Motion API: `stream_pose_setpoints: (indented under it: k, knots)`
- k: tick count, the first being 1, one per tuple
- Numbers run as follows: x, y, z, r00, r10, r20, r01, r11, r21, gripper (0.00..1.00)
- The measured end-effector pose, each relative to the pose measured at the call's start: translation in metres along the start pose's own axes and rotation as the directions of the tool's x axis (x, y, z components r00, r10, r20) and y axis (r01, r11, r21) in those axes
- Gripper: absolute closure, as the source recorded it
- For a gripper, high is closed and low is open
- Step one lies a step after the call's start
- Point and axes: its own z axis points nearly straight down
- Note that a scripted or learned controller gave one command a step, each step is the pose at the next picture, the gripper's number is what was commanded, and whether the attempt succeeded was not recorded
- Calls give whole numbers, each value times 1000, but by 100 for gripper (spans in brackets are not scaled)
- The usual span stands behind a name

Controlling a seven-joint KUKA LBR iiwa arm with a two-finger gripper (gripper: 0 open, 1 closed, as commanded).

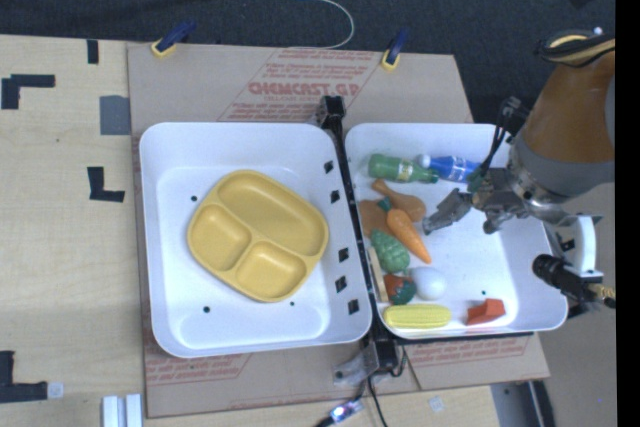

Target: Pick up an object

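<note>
Hand (468, 212) hovers over right bin (520, 310), fingers spread wide, nothing between them. Orange carrot (407, 232) just left of hand; green bottle (400, 168) and blue bottle (452, 166) above-left. White egg (431, 284), corn cob (417, 317), red piece (486, 311) below hand. Yellow divided plate (257, 234) far left, in left bin (165, 245), on tabletop (60, 235).

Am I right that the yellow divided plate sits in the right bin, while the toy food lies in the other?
Not quite: the camera view shows the yellow plate in the left bin; the toy food, such as the carrot, lies in the right bin.
</note>
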Motion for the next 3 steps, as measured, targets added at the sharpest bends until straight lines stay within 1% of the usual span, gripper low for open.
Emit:
stream_pose_setpoints:
  k: [1, 2, 3]
  knots:
    - [0, 3, -6, 1000, -4, 2, 4, 1000, -12, 0]
    - [-3, -6, 43, 1000, -2, 2, 2, 1000, -8, 0]
    - [0, -6, 107, 1000, -3, -1, 3, 1000, -6, 0]
